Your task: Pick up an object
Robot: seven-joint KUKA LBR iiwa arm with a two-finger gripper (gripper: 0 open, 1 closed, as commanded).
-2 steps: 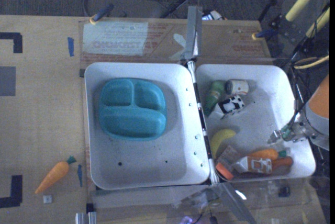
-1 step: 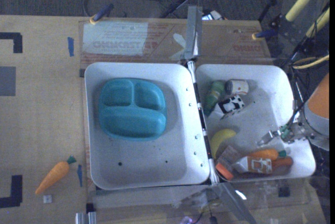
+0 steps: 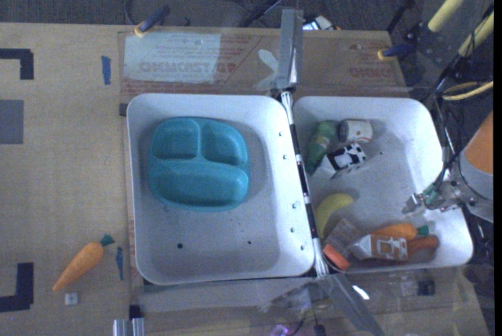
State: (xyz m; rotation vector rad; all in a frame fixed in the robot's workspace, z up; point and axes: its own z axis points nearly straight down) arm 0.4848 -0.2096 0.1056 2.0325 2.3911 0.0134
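The orange bottle (image 3: 390, 242) lay on its side near the front wall of the right bin (image 3: 430, 118), close below the gripper (image 3: 427, 199). It looked light, smooth, probably slippery plastic, best pinched across its middle. Whether the gripper was spread or pressed together could not be told. The left bin (image 3: 141, 193) held a glossy teal divided plate (image 3: 199, 162).

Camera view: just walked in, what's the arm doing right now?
The gripper hangs low at the right edge of the right bin, just above an orange carton. I see nothing between its fingers, so no pick yet. That bin also holds a green bottle, a small can, a black-and-white cow toy and a yellow piece. The left bin holds a teal divided plate; a toy carrot lies on the bench.
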